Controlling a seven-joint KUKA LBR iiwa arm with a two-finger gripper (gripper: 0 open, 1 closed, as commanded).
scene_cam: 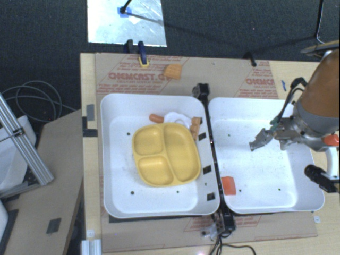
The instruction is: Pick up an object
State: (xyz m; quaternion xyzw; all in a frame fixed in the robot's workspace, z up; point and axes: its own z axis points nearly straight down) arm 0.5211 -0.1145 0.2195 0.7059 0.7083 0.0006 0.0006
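Note:
A yellow three-part plate (166, 154) lies in the left bin (114, 195). Behind it sit a small orange sausage-shaped piece (156, 118), a white piece (176, 119) and a tan block (195, 126). An orange-red block (228, 185) lies at the front left of the right bin (303, 198). My gripper (258, 142) hangs over the middle of the right bin, pointing left, well apart from the orange-red block. Nothing shows between its fingers.
A tan block (172, 71) lies on the cardboard behind the left bin. A black divider (208, 142) runs between the two bins. A blue and yellow clamp (142, 52) sits at the back edge. A metal frame (21, 142) stands at the left.

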